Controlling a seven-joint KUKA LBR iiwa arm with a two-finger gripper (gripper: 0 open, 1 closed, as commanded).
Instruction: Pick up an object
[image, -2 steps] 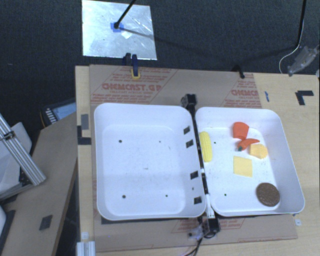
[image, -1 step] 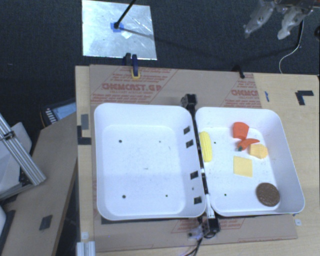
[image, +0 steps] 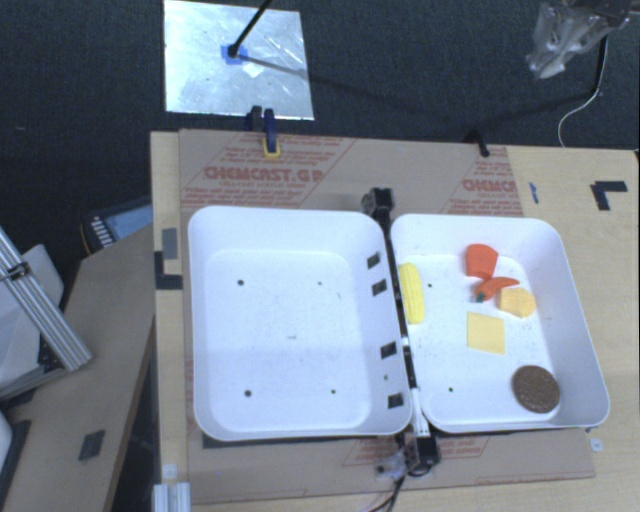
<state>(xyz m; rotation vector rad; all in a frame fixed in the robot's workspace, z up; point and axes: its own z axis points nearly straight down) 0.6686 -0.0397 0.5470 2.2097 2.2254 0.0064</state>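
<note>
While the hand (image: 566, 38) is hanging blurred above the counter's (image: 430, 165) far right corner, its grip cannot be judged. Corn (image: 411, 292), carrot (image: 482, 266), cheese (image: 487, 332) and cookie (image: 536, 388) are lying in the right bin (image: 578, 300).

Right bin (image: 575, 300): corn cob (image: 411, 292), cheese slice (image: 487, 332), brown cookie (image: 536, 388).

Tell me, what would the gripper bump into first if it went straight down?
Probably the dark floor beyond the bench. The gripper looks blurred at the top right, away from both bins, though depth is hard to judge here.
</note>
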